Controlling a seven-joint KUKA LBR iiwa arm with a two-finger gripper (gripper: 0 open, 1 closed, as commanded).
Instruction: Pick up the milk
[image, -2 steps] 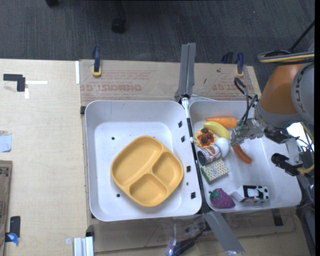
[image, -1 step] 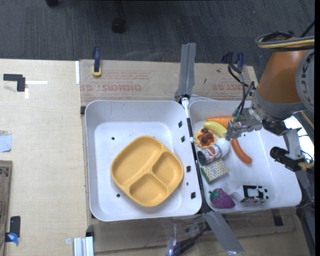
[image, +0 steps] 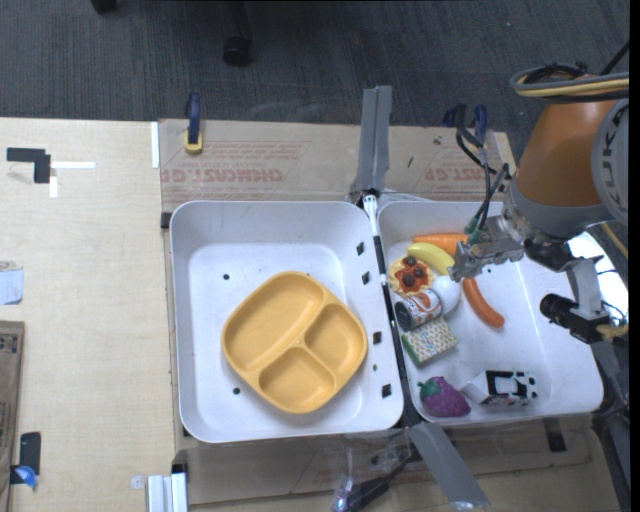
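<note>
Two shallow white bins are seen side by side on the counter (image: 80, 300); the left bin (image: 200, 300) is occupied by a yellow divided plate (image: 293, 342), lying flat near its middle. The right bin (image: 560, 350) carries a cluster of small things; the milk (image: 511, 387), a small black-and-white carton, is found lying near the bin's front edge, towards the right, well apart from the hand. Just to its left a purple bunch of grapes (image: 444, 397) is placed; farther back a speckled box (image: 430, 341), a dark can (image: 416, 307), a red strawberry-like piece (image: 411, 272), a yellow banana (image: 432, 256) and an orange carrot (image: 482, 304) are grouped together, some touching. The hand (image: 470, 262) is positioned over the back of the right bin, above the banana and the carrot's upper end; whether it is open or closed cannot be told, and nothing can be seen gripped in it.
</note>
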